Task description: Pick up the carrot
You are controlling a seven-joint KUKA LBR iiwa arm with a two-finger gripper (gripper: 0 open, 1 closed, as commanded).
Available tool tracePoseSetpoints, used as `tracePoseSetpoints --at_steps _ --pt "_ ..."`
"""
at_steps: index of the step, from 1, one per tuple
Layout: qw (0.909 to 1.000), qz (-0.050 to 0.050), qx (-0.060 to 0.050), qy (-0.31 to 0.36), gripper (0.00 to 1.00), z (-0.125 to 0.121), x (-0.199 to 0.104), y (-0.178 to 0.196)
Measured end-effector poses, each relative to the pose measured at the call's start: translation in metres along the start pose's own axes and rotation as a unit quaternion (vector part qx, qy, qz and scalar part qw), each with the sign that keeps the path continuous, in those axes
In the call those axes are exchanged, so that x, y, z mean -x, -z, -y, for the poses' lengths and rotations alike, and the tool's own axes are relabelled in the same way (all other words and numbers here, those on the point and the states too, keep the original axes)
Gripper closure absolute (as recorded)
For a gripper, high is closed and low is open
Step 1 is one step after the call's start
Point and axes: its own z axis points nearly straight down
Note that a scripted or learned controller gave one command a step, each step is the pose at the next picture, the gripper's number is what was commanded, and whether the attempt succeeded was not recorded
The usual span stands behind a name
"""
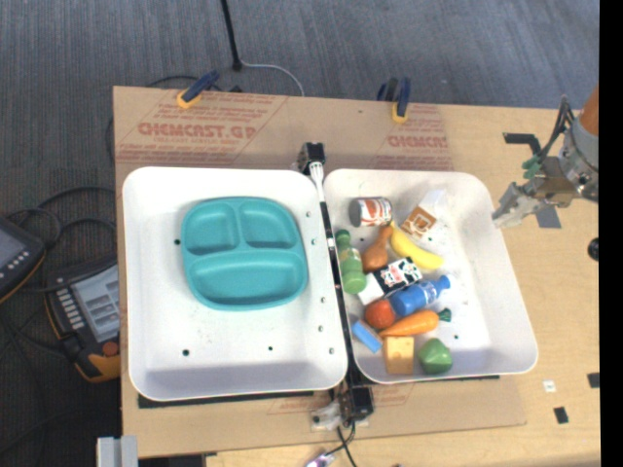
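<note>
The carrot [413, 323] is orange with a small green top. It lies on its side in the right bin [506, 305], near the front, among other toy foods. A blue bottle [421, 295] lies just behind it and a tan block [399, 353] just in front. My gripper [527, 210] hangs at the right bin's far right rim, up and to the right of the carrot and well apart from it. Its fingers are open with nothing between them.
The right bin also holds a banana [414, 250], a small can [372, 211], a green pepper [436, 356], a red-orange fruit [381, 312] and a snack box [421, 224]. A teal divided plate [243, 253] lies in the left bin [156, 348].
</note>
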Motion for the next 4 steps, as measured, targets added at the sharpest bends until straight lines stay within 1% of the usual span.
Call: tracePoseSetpoints --at_steps 1,2,3,4 --pt "0.9999 -0.001 0.0 0.013 0.0 0.017 -0.07 -0.163" --pt "0.9769 0.007 0.012 0.213 0.0 0.079 -0.1 -0.17" --pt "0.9717 0.008 0.01 0.236 0.0 0.081 -0.116 -0.171" --pt "0.9734 -0.001 0.002 0.229 0.0 -0.036 -0.24 -0.076"
